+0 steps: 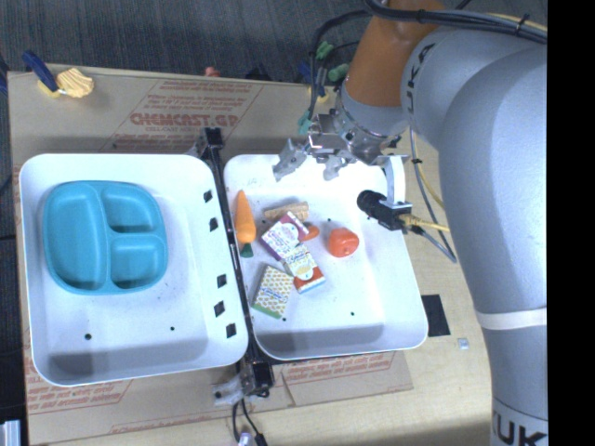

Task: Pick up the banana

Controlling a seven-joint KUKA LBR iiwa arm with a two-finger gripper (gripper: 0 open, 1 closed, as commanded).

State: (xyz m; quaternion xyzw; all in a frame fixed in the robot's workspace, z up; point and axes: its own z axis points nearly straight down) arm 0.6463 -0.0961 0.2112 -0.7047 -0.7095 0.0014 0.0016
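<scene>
Since the gripper (310, 163) hangs spread open and empty over the right bin (400, 286), what's probably the banana (282, 212), a pale strip tucked behind the snack packets (290, 244), lies just below-left of it, long axis crosswise.

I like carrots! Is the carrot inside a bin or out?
Inside: the carrot lies in the right bin, along its left wall.
</scene>
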